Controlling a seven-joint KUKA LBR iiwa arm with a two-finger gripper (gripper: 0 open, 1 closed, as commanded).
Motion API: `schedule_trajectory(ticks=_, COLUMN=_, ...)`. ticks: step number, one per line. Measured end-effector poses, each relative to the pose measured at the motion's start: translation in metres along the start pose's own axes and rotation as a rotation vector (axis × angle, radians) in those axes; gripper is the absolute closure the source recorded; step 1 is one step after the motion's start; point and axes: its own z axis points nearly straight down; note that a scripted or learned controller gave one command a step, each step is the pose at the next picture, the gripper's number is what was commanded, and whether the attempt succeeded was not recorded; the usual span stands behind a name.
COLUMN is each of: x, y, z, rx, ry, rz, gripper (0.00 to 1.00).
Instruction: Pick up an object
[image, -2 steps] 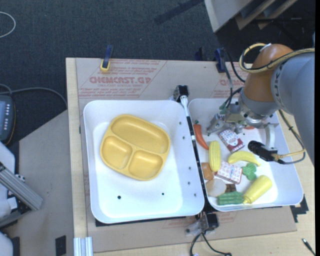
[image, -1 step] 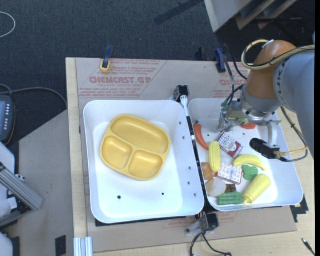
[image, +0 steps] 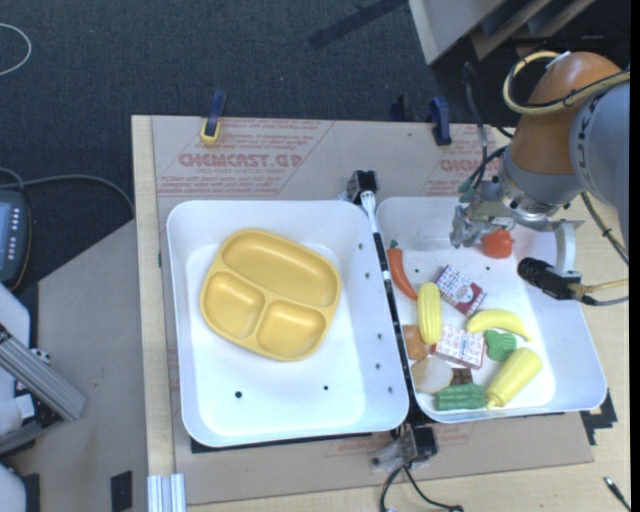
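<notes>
My gripper (image: 478, 228) hangs over the back of the right bin (image: 585, 350), beneath the grey wrist and orange band. A small orange-red round object (image: 498, 242) sits right at its lower right side, touching or nearly touching it. Whether it is gripped is not clear. Further forward the bin holds a long orange-red pepper (image: 400, 272), a yellow corn cob (image: 428, 312), a red and white packet (image: 459, 288), a banana (image: 497, 320), a yellow squash (image: 513, 375) and a green cucumber (image: 460, 398).
The left bin (image: 200, 390) holds a yellow divided plate (image: 268, 293). A black fitting with a cable (image: 548, 274) hangs over the right bin's right side. Clamps (image: 362, 184) join the bins at the middle ridge. Brown board surrounds both bins.
</notes>
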Motion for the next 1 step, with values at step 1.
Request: schedule_trajectory(ticks=1, x=-0.0022, y=0.0049, z=-0.0639, rx=-0.001, ry=0.0, rz=-0.002, gripper=1.0)
